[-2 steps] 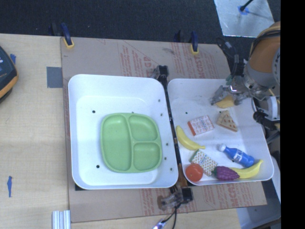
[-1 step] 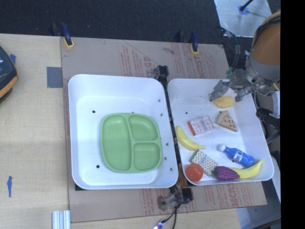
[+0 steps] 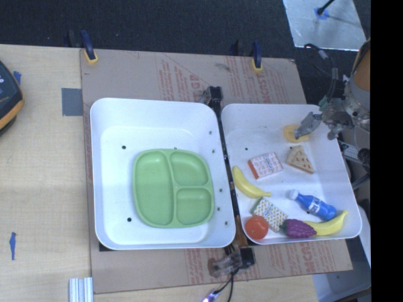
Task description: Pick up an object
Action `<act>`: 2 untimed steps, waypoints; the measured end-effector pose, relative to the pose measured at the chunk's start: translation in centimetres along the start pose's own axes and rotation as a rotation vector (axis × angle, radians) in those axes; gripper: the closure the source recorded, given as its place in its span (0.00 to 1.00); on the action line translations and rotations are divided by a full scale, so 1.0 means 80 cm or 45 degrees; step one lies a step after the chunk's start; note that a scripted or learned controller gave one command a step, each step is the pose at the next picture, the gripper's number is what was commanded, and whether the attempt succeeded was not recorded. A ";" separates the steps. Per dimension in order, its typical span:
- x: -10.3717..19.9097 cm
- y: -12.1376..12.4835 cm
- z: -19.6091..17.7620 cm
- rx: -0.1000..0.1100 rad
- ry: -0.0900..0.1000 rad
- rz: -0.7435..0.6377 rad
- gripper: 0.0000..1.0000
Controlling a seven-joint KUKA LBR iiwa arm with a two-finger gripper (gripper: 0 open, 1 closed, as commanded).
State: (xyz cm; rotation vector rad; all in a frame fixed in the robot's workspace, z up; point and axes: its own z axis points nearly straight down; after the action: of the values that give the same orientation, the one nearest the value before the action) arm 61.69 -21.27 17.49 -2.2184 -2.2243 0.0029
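Observation:
The right bin [image 3: 334,168] holds several toy items: a yellow banana [image 3: 247,183], a red-and-white box [image 3: 265,165], a tan wedge [image 3: 300,160], a blue bottle [image 3: 315,204], a second banana [image 3: 332,224], a purple eggplant [image 3: 297,228], a red tomato [image 3: 256,227] and a patterned packet [image 3: 272,212]. A small yellow piece [image 3: 290,133] lies near the bin's far side. My gripper [image 3: 319,127] hovers over the bin's far right corner, just right of that yellow piece. Its fingers stand apart and open, with nothing between them.
The left bin [image 3: 113,124] carries a green divided plate [image 3: 173,187]. Both bins rest on a cardboard sheet [image 3: 157,74] clamped at the back. A dark and orange device [image 3: 7,96] sits at the bench's far left edge.

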 end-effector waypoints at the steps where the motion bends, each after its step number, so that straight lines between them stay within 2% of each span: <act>1: 0.002 0.049 0.090 0.001 0.001 -0.004 0.00; 2: 0.079 0.014 0.004 0.001 0.002 -0.005 0.00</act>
State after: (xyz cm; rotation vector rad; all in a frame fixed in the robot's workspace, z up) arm 62.76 -14.99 17.14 -2.2129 -2.2276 0.0020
